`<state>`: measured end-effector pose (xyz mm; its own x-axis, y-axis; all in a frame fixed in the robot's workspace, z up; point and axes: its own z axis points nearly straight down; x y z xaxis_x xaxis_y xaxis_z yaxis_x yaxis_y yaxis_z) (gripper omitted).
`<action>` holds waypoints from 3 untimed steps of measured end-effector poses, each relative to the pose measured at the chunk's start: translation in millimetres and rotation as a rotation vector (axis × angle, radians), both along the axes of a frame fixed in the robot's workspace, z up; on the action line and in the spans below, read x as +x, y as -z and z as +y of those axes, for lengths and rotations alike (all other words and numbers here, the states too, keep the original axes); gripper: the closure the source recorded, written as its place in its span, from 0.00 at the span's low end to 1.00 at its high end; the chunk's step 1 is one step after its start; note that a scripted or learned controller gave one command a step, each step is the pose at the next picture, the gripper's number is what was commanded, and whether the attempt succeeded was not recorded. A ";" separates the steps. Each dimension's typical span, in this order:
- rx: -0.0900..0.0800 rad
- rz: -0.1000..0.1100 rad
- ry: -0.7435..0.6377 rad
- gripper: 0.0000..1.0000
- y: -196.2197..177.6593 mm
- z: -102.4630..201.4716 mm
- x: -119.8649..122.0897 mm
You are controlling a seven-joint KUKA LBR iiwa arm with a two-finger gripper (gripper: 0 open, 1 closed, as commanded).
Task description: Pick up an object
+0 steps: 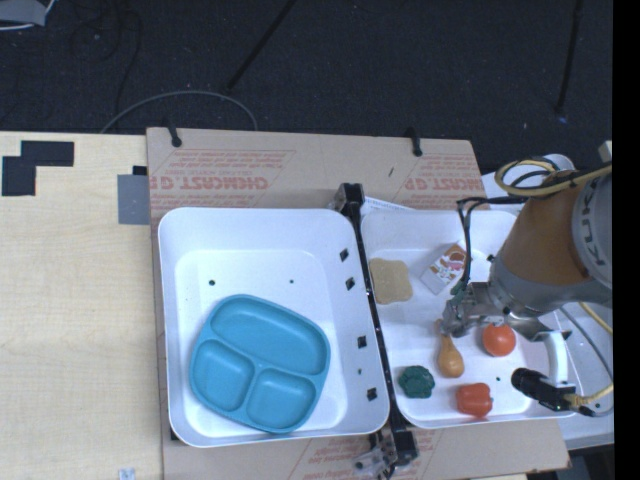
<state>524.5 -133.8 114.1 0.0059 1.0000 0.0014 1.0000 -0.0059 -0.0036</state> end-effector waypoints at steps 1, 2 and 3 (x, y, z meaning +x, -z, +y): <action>-0.001 -0.006 -0.008 1.00 -58.9 7.5 3.8; -0.002 -0.007 -0.008 1.00 -117.8 9.8 12.9; -0.001 -0.001 -0.007 1.00 -119.1 9.0 12.7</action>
<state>537.2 -124.7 233.1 -0.0013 1.0000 0.0006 1.0000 0.0013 -0.0024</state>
